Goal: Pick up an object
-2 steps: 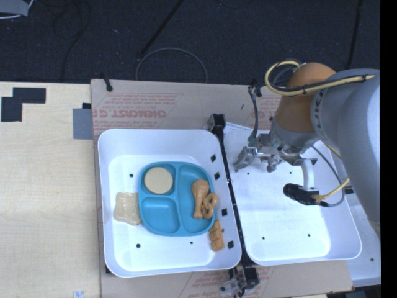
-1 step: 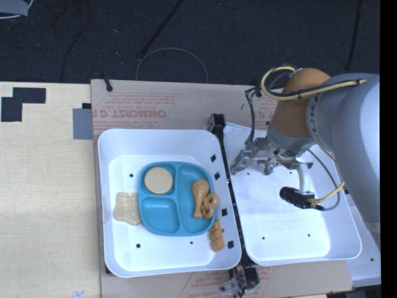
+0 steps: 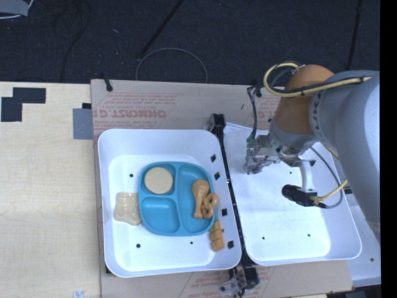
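Observation:
My gripper (image 3: 254,165) hangs low over the far left corner of the right bin (image 3: 298,241), close to the divider between the bins. In the left bin (image 3: 118,253) lies a blue divided plate (image 3: 162,219). On it sit a round tan disc (image 3: 157,180), a tan drumstick-shaped piece (image 3: 200,197) and a small pretzel (image 3: 211,202). A pale bread-like piece (image 3: 127,208) lies against the plate's left side. A small brown piece (image 3: 216,236) rests on the bin floor by the plate's lower right corner.
The grey arm (image 3: 347,135) with its orange band (image 3: 301,98) covers the right bin's far right part. A black cable fitting (image 3: 300,195) hangs over that bin's middle. A black clamp strip (image 3: 224,185) runs between the bins. Cardboard (image 3: 149,107) lies under both.

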Robot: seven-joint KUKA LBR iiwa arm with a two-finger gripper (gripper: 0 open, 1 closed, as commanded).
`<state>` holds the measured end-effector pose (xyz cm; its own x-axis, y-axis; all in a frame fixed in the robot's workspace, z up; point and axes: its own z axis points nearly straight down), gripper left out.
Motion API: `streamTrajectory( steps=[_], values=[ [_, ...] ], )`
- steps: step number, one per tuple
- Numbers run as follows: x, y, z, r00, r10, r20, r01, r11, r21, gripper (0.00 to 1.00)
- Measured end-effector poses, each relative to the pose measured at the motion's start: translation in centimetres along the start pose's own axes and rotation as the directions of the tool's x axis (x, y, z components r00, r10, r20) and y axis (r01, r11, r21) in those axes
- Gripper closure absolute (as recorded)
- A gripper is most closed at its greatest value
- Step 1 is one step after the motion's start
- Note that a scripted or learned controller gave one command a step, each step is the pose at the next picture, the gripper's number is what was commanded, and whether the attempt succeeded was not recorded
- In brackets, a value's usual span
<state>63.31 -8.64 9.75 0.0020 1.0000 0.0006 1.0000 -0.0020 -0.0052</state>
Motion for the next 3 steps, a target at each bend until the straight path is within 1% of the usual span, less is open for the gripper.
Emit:
streamTrajectory(
  steps=[1, 2, 3],
  values=[
    [-0.2, -0.8, -4.6, 1.0, 0.002, 0.001, -0.002, 1.0, -0.007, 1.0],
    [0.6, -0.5, -9.5, 1.0, -0.003, 0.0, 0.003, 1.0, -0.007, 1.0],
    [0.4, -0.5, -12.3, 1.0, -0.002, 0.0, 0.002, 1.0, -0.005, 1.0]
  ],
)
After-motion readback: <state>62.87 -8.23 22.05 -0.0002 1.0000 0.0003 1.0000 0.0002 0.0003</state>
